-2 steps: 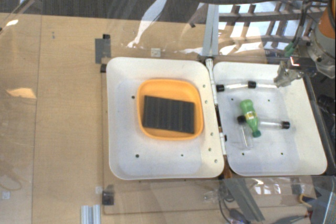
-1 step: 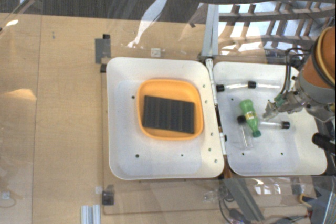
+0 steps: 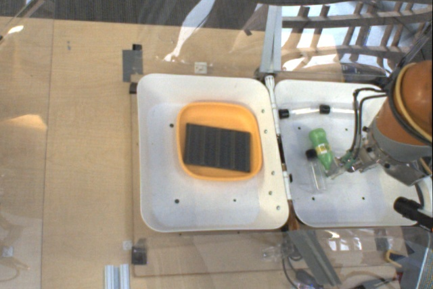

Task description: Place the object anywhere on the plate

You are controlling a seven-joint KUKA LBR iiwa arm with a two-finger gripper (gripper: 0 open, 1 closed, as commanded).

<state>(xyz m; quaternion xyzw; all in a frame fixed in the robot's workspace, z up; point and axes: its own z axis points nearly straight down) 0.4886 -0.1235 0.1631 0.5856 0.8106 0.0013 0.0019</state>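
Green bottle (image 3: 320, 149) partly blurred beside gripper (image 3: 352, 162); arm (image 3: 409, 118) cropped right.

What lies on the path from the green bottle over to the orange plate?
The green bottle lies in the right bin; the orange plate sits in the left bin. Between them stand the two bins' adjoining rims, nothing else visible.

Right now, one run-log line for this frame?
arm: over right bin | pincer: by green bottle, grasp unclear | bottle: lying in right bin | plate: orange, left bin, dark insert, no bottle | placement: not done
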